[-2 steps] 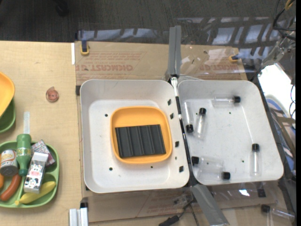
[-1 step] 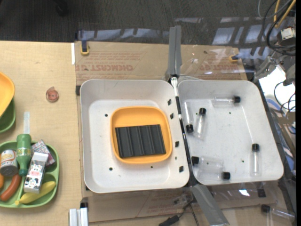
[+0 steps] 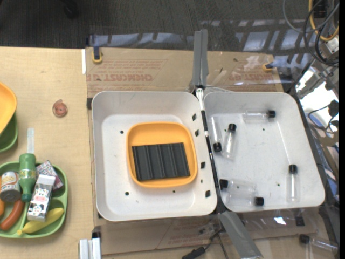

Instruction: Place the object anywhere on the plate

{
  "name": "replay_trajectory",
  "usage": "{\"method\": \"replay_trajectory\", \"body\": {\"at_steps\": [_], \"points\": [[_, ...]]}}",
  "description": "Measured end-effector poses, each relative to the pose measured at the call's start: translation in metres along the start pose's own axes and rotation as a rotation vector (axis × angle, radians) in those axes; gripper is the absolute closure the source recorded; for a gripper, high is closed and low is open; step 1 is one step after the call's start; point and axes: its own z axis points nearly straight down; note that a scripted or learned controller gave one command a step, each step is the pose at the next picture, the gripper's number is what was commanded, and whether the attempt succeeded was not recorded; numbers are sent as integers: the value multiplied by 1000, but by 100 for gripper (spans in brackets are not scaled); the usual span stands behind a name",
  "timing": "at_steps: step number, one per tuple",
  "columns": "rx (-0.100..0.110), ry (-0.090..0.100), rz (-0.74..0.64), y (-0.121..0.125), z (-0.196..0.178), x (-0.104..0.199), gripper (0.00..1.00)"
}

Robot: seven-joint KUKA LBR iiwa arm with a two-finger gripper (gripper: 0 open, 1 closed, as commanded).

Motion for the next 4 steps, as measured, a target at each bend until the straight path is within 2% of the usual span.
{"method": "replay_trajectory", "body": {"at_steps": [1,3,4], "points": [[-3,-2,-297,-5,13,-16,0],[-2,0,-857,-3,-5,-9,0],[0,0,-1082,-1,-5,-2,0]]}}
